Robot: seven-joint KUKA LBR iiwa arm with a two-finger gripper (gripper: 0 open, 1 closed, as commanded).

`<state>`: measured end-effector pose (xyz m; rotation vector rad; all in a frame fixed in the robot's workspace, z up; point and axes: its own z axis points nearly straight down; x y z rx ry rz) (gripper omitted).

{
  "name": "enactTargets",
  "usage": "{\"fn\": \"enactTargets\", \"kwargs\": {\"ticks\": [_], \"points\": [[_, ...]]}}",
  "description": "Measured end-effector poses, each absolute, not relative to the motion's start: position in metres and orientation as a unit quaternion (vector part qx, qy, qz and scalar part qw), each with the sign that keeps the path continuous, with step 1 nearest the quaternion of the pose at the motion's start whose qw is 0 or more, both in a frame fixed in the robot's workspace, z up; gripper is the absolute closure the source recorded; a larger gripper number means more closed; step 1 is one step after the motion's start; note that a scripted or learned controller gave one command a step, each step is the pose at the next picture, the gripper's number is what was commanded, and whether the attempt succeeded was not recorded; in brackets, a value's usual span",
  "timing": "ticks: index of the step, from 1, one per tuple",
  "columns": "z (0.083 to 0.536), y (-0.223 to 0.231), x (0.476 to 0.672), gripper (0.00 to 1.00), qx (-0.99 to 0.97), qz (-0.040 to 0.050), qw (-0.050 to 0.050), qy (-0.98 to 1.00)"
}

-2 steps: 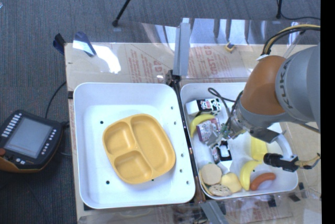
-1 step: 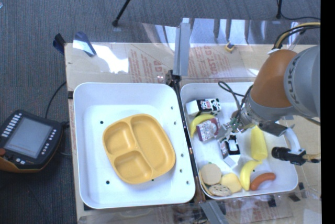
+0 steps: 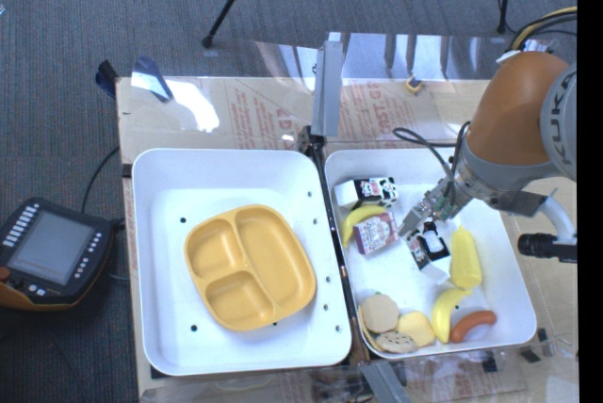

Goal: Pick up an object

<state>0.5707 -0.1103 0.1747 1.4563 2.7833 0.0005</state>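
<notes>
My gripper hangs over the middle of the right bin, reaching in from the right. Just below it lies a small black, white and red box; I cannot tell whether they touch. To its left lie a reddish-brown carton, a yellow banana and a cow-patterned carton. A yellow oblong piece lies right of the small box. Along the near wall are another yellow piece, a red sausage and several round cookies.
The left bin holds a yellow divided plate. A metal post stands behind the seam between the bins. A teach pendant lies on the floor at the left.
</notes>
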Motion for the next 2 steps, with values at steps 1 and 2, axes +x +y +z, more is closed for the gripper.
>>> {"fn": "enactTargets", "kwargs": {"ticks": [1, 2], "points": [[0.088, -0.146, 0.562, 1.0, 0.597, 0.0009, 0.0, 0.802], [0.203, -0.097, 0.606, 1.0, 0.639, 0.0029, 0.003, 0.77]]}}
